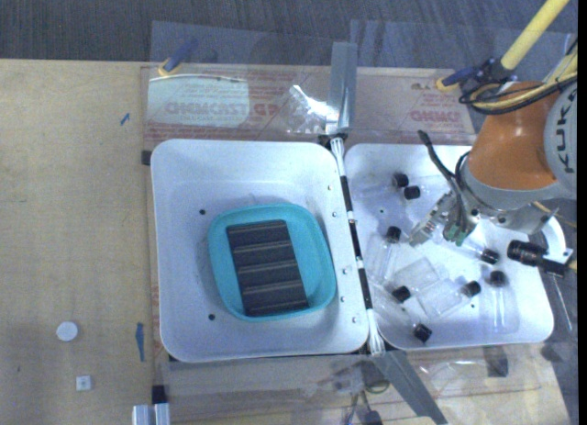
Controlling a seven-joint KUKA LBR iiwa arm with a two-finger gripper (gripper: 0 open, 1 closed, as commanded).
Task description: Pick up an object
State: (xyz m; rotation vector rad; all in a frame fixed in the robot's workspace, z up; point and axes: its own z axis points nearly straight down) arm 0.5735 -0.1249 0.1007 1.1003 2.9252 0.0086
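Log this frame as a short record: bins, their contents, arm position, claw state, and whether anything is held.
left bin: holds a teal tray with a dark ribbed insert
right bin: small black pieces scattered, plus clear plastic items
arm: reaches in from the right, over the right bin
claw: low over the right bin, near the clear items
claw state: cannot tell
held object: none seen between the fingers
bench: tan surface

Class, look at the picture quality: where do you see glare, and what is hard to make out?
Camera view: glare whitens the right bin, so the clear plastic pieces nearly vanish; the left bin is evenly lit, its teal dish crisp; the gripper looks soft.
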